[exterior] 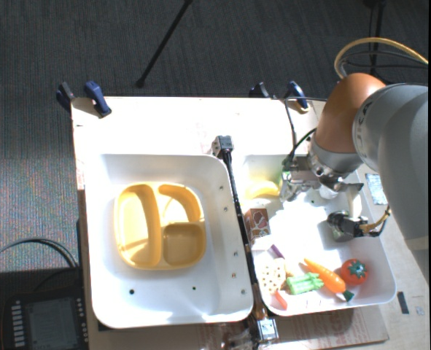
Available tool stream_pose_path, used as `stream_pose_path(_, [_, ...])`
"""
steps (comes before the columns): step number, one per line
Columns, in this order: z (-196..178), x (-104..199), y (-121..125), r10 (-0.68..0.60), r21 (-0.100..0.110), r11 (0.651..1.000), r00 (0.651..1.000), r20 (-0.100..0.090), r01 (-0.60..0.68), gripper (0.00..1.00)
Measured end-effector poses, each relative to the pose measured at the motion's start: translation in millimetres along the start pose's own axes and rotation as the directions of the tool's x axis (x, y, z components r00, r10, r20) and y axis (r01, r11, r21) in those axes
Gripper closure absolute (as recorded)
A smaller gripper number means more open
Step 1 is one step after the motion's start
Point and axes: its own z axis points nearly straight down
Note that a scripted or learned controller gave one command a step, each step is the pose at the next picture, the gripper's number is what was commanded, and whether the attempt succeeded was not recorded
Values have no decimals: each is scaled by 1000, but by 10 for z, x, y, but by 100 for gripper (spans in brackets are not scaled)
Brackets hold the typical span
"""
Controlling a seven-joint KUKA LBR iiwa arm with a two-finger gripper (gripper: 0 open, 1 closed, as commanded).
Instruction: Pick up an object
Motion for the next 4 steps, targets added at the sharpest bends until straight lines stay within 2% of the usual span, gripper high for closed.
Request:
stream_pose_path(1, [2, 1, 0, -1, 0, 1000, 1000, 0, 1, 0])
stream_pose_path(2, [-70, -1, -3, -2, 4, 1000, 1000, -1, 2, 100])
stream_pose_path(3, [-68, 0, -4, -2, 5, 1000, 1000, -1, 2, 0])
stream_pose_path(4, [72, 277, 10, 2, -6, 1000, 1000, 2, -2, 0])
